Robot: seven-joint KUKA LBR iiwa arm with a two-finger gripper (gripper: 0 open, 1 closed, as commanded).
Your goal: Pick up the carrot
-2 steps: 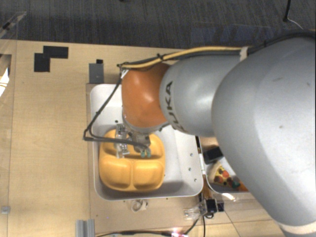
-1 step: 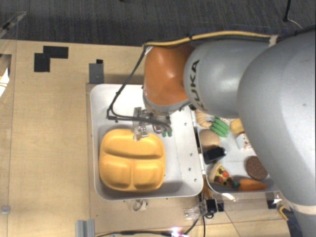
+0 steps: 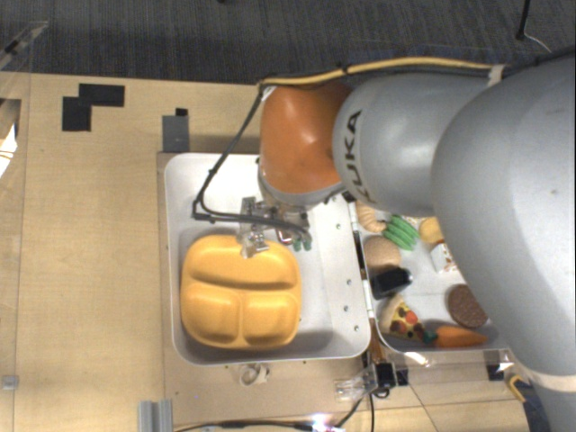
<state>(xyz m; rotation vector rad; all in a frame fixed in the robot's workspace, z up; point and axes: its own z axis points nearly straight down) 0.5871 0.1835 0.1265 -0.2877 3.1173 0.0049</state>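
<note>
Tan wooden surface (image 3: 90, 268) carries two white bins. Carrot (image 3: 457, 336), smooth orange taper, lies near right bin's (image 3: 389, 336) front edge, long axis roughly parallel to that edge; which end is the tip is unclear. Crowded there: brown round piece (image 3: 467, 306), green item (image 3: 401, 233). Tool (image 3: 270, 232) over left bin (image 3: 337, 277), touching big glossy yellow lumpy object (image 3: 240, 289); its opening cannot be told.

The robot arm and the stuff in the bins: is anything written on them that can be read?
"KUKA": dark letters running down the grey arm, beside the orange band; the top is partly cut off by the curve.
The small white item in the right bin: any print is too blurred to read.
</note>
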